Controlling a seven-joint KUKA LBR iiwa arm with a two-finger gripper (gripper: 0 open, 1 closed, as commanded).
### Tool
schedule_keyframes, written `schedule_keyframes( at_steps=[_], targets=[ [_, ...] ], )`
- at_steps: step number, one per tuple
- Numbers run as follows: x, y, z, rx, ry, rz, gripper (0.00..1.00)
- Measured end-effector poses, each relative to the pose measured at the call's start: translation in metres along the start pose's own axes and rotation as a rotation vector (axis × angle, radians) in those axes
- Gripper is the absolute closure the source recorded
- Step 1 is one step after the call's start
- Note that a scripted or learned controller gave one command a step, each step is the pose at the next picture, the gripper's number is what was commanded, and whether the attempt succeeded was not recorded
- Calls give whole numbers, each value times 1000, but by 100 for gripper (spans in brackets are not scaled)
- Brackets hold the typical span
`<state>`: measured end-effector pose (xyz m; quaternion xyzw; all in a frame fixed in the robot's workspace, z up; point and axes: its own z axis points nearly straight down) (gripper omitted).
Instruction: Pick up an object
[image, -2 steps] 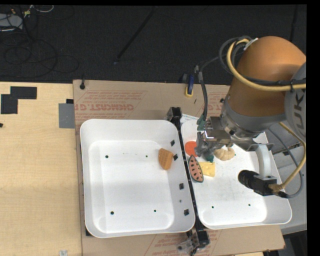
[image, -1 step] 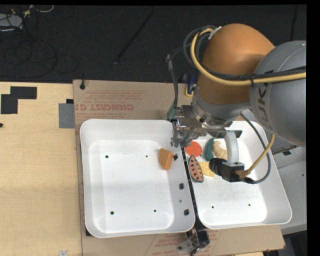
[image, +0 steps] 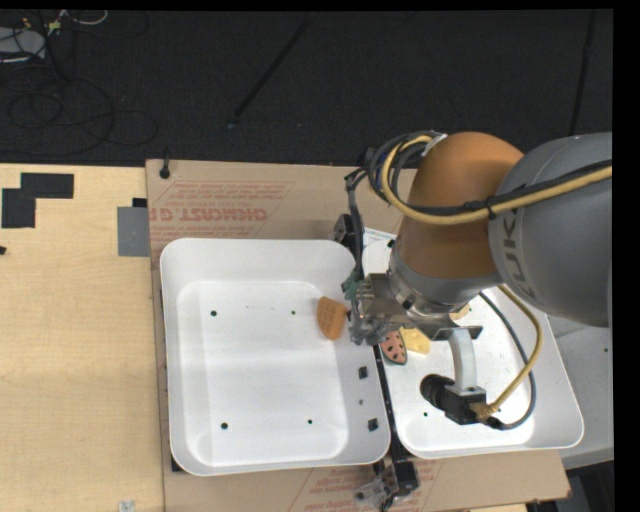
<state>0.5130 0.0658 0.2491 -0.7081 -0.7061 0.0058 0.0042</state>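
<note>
STAGE: approach/grasp, pick not confirmed | CLAW (image: 362, 322): low over the divide between bins, state cannot tell | OBJECT: orange piece (image: 332, 317) at right edge of left bin (image: 200, 400), just beside claw | LEFT: secure, lift clear

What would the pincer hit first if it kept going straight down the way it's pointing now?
Probably the orange block by the left bin's right wall, or the bin floor beside it. The pincer hangs just right of the block; from this slanted view its height and exact line are unclear.
</note>
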Motion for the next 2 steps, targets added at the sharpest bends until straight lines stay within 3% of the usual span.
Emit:
schedule_keyframes(
  at_steps=[1, 2],
  targets=[
    [-91, -25, -76, -18, -1, 6, 100],
    [-7, -39, -136, -17, 5, -12, 100]
  ],
)
